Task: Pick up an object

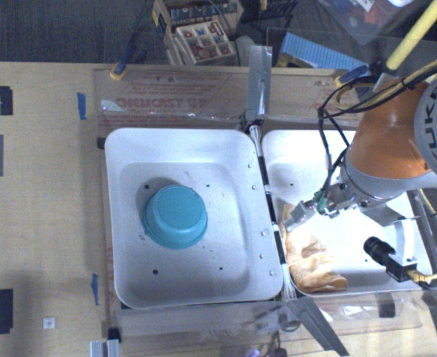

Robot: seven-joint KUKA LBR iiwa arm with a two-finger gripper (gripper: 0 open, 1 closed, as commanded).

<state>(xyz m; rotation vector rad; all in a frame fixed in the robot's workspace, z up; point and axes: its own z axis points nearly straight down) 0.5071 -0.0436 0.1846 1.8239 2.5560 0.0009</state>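
A blue bowl (175, 216) lies upside down in the middle of the left bin (122, 162). A crumpled tan, cloth-like object (313, 262) sits in the near left corner of the right bin (300, 151). My gripper (299, 214) hangs low over the right bin's left side, just above the far edge of the tan object and close to the wall between the bins. The arm's orange band (386, 151) covers much of the right bin.
A black cylindrical part (380, 250) with a yellow cable juts out near the right bin's front. A cardboard wall (174, 99) and a metal post (259, 80) stand behind the bins. Boxes and clutter lie beyond.
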